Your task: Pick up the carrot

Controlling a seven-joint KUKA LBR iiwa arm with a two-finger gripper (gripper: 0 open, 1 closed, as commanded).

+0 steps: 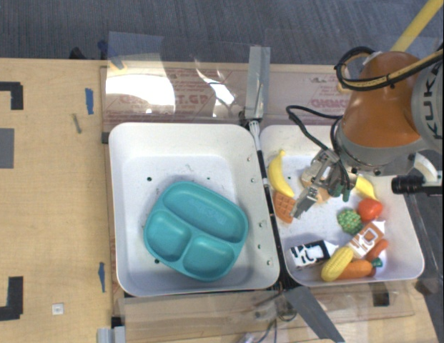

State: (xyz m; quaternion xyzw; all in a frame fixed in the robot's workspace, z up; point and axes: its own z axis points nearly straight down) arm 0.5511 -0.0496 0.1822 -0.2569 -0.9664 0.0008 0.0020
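Note:
The carrot (359,269) is orange with a small green end. It lies at the front of the right bin (407,263), beside a yellow corn cob (337,262) and just below a white and orange carton (367,239). My gripper (312,190) hangs over the middle left of that bin, well back and to the left of the carrot, close to an orange waffle piece (284,206). It looks open, and I see nothing held between its fingers. The orange wrist band (379,109) sits above the bin's back edge.
The right bin also holds a banana (278,174), a red tomato (370,209), green broccoli (349,220), a yellow piece (364,186) and a black and white card (309,252). A teal divided plate (196,229) lies in the left bin (136,148).

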